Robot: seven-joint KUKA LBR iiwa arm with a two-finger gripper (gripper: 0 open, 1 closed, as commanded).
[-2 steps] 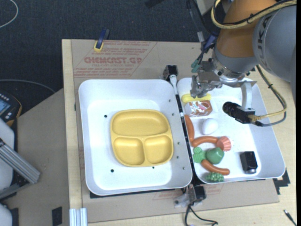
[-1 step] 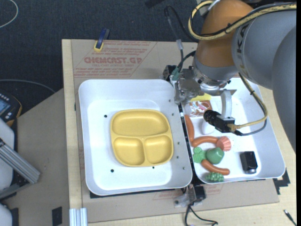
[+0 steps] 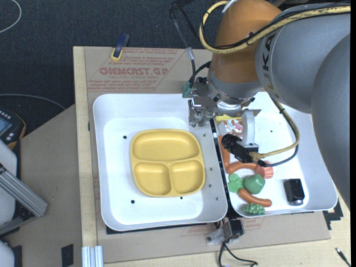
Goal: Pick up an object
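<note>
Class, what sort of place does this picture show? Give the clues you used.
Probably a robotics lab bench: a robot arm reaches over two white bins, one holding a yellow divided plate, the other toy food.

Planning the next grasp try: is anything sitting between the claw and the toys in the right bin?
Nothing visible blocks it. The claw hangs directly over the toy pile in the right bin, at the pile's upper end.

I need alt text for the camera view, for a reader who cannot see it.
A grey and orange robot arm reaches down over the right white bin, which holds small toy foods and a black object. The left white bin holds a yellow divided plate.
</note>
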